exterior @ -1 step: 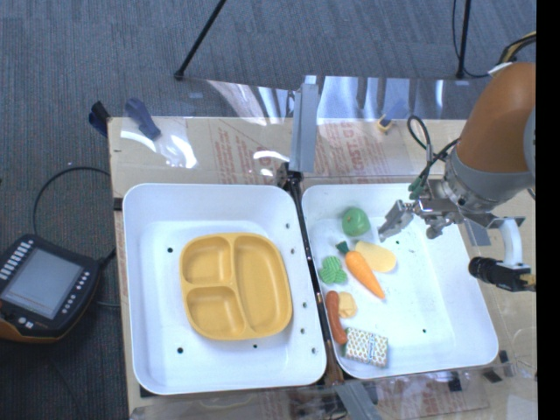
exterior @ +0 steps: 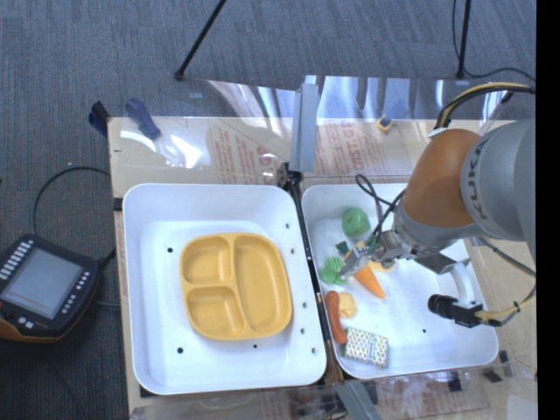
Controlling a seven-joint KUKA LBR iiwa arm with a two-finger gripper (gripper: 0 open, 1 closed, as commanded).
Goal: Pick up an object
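Two shallow white bins side by side on the bench. Left bin [exterior: 144,234]: one yellow divided plate [exterior: 236,285], three compartments, lying flat near the bin's middle, nothing in it. Right bin [exterior: 477,344]: a green round toy [exterior: 355,221] toward the far edge; a small green leafy piece [exterior: 333,270] near the left wall; an orange carrot [exterior: 371,281] just beside it, tilted; a red-orange sausage shape [exterior: 335,315] along the left wall with a pale yellow piece [exterior: 348,304] touching it; a patterned white packet [exterior: 367,346] near the front edge. Gripper [exterior: 357,259] low over the leafy piece and carrot top; its opening and any hold cannot be told.
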